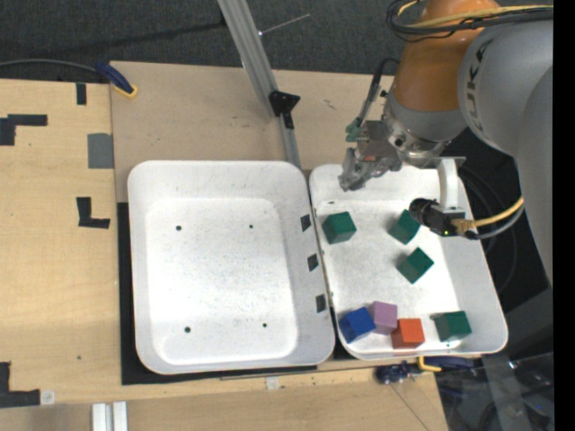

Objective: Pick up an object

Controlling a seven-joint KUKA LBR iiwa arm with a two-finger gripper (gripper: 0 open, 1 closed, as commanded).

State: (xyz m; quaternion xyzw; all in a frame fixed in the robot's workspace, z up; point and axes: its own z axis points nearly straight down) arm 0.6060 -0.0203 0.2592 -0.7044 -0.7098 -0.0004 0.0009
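Over the far end of the right bin, I see the gripper hanging low, close to the bin's back rim. I see no object between its fingers, but from this slanted view I cannot tell if the tool is released or clenched. The grey arm with its orange band comes in from the right side of my view, and a yellow cable runs beside it above the bin.

The things to pick up all lie in the right bin. A green cube sits nearest to the gripper, just in front of it and near the bin's left wall. A second green cube lies more to the right, partly under a black part of the arm. A third green cube is a little nearer to me than this one, near the middle of the bin. Along the near rim I see four more blocks in a loose row: a blue cube, a purple cube touching it or just beside it, an orange cube just beside the purple one, and a fourth green cube apart, in the right corner.

The left bin stands side by side with the right one on the wooden bench. A grey metal pole crosses the bench at a slant behind the bins.
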